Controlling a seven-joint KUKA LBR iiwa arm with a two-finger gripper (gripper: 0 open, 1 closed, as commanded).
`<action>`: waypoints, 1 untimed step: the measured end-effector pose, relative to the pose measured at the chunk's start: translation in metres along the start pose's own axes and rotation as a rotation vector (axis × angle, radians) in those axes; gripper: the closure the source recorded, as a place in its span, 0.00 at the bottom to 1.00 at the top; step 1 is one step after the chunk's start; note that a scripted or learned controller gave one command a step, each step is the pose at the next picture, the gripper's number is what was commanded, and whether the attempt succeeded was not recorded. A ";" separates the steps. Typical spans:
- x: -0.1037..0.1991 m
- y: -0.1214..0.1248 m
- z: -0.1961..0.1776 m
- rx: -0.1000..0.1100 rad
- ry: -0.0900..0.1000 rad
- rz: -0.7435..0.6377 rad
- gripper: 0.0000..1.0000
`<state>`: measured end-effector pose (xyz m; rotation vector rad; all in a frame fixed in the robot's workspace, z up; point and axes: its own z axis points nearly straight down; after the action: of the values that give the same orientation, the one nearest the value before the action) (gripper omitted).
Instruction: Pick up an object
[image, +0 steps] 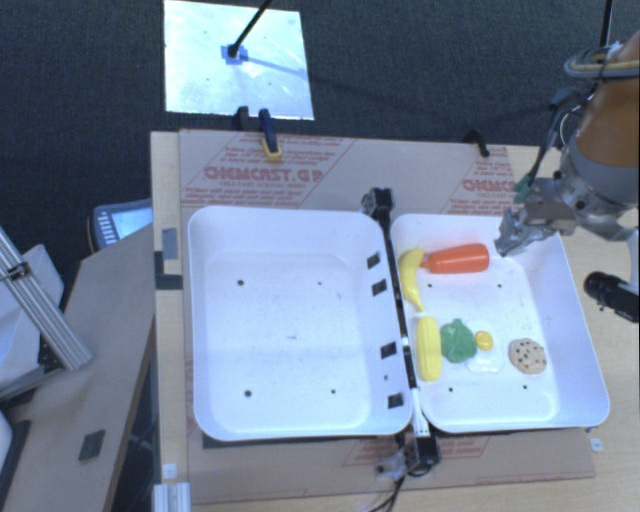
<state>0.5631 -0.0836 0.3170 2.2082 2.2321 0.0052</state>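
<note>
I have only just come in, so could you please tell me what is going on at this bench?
A grey robot arm with an orange band reaches in from the right, its hand hovering over the far edge of the right bin, just beyond the toy carrot. Nothing shows between its fingers. The carrot, a banana, a corn cob, a green broccoli-like piece, a fried egg and a cookie all lie in that bin.

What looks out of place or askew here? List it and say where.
Nothing stands out. The carrot, banana, corn, broccoli, egg and cookie lie loose in the right bin, unspilled. The tool sits at its far rim.
</note>
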 end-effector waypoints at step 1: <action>0.062 0.001 -0.016 0.000 0.001 0.000 1.00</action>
<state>0.5630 -0.0221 0.3325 2.2084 2.2326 0.0064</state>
